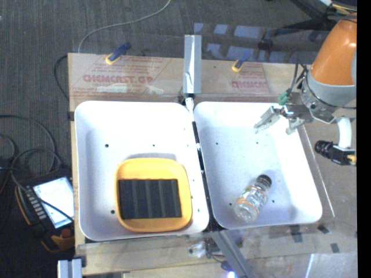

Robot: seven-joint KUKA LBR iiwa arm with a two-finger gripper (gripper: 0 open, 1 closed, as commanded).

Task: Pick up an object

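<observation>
Claw (278,119) spread, grasping nothing, over right bin's (226,155) far side | clear bottle (253,199) lies well below-left of claw | step: approach | next: descend onto bottle

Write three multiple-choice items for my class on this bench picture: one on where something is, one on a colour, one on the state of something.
1. Where does the clear bottle lie?
A. in the left bin
B. in the right bin
C. on the floor

2. What colour is the frame of the square object in the left bin?
A. yellow
B. green
C. blue

3. How is the bottle placed?
A. standing upright
B. lying on its side
C. gripped in the pincer

Answers:
1 B: the bottle rests near the front of the right bin.
2 A: a yellow frame surrounds dark panels.
3 B: it lies flat on the bin floor, while the pincer hangs apart from it above the bin's far right corner.
</observation>
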